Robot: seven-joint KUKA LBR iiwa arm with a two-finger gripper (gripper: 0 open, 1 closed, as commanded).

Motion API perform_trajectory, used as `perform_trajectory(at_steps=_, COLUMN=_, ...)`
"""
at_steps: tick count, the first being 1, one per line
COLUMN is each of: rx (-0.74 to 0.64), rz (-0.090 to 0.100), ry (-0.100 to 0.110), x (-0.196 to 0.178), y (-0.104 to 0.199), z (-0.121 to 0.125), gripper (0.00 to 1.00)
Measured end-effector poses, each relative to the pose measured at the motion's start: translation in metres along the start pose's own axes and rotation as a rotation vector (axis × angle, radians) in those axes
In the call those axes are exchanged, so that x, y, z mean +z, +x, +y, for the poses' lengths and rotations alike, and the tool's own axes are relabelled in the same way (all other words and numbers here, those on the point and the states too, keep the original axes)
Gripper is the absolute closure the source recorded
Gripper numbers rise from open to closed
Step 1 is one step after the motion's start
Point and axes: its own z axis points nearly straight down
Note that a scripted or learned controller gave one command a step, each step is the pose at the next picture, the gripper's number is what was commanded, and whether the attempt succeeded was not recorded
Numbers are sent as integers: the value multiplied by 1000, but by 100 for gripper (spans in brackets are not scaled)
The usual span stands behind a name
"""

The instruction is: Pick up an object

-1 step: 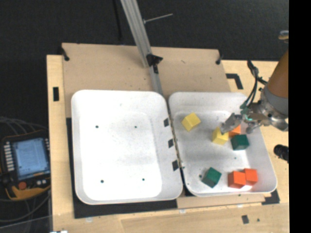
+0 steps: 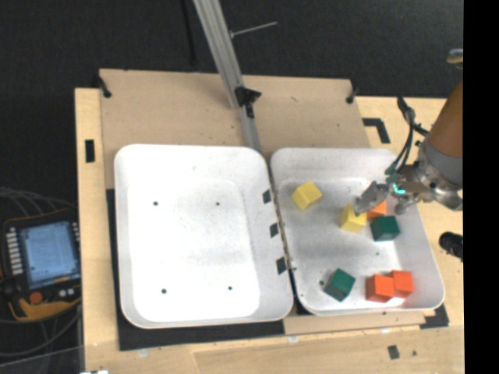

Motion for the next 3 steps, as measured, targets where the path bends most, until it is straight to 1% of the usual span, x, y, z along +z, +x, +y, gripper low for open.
perform_trajectory(at_steps=1, rx=3, rz=-2, ry=5, x=45, y=6, z=3, gripper=0)
perform_trajectory(at_steps=2, rx=3, rz=-2, ry=6, x=88, y=6, z=-1, gripper=0)
perform_trajectory(at_steps=3, rx=3, rz=-4, ry=-1, x=128, y=4, z=1, gripper=0)
